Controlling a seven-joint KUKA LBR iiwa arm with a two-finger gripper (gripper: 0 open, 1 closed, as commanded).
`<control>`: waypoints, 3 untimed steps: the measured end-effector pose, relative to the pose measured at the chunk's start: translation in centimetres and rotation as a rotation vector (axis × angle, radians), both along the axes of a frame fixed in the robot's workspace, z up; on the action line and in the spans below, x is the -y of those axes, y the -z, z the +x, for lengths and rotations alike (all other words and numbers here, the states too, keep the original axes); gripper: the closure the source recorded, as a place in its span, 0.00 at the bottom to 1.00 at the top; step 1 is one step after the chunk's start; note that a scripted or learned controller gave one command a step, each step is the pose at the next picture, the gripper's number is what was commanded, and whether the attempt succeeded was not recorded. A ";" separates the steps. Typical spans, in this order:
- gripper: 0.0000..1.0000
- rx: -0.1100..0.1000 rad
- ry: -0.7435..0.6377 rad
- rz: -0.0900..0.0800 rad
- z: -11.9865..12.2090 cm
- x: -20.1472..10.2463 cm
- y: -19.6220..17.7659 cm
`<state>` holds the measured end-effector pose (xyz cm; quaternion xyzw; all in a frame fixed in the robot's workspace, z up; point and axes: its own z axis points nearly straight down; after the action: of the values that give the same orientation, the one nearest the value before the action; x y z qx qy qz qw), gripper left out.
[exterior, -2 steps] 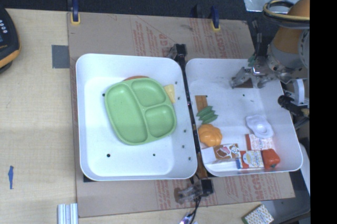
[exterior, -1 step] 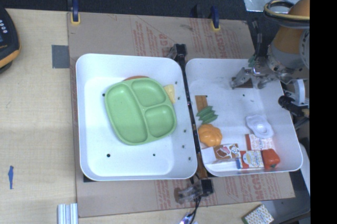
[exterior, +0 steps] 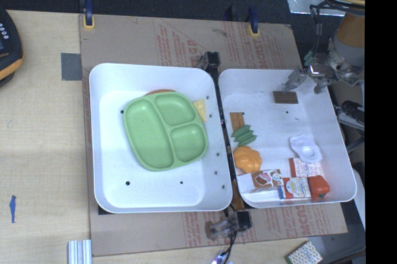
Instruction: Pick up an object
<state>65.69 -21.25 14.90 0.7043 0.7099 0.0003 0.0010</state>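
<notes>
Most of my arm is cut off at the right edge, and a yellow piece [exterior: 200,109] and something orange-red [exterior: 162,91] are largely hidden under the green divided plate [exterior: 166,129] in the left bin [exterior: 108,188]. My pincer [exterior: 305,79] hangs over the right bin's [exterior: 344,185] top right corner, fingers spread, pinching nothing, just beside a small brown block [exterior: 285,96]. Lower down lie a green leafy toy [exterior: 243,132], an orange toy fruit [exterior: 247,159], a white lump [exterior: 305,147] and small printed cartons [exterior: 281,181].

two shallow white plastic bins [exterior: 155,194], smooth, slight gloss | green divided plastic tray [exterior: 165,131], matt | brown cardboard sheet [exterior: 186,39], dull | pale wood-grain bench [exterior: 37,151]
</notes>
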 end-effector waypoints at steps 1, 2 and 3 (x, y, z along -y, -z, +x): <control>0.00 -0.005 -0.001 0.000 -0.1 -0.4 1.5; 0.00 -0.006 0.000 0.000 -0.1 -2.2 2.6; 0.00 -0.008 0.005 0.001 -0.1 0.0 5.8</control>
<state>65.59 -21.25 9.13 0.7060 0.7082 -0.0022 -0.0022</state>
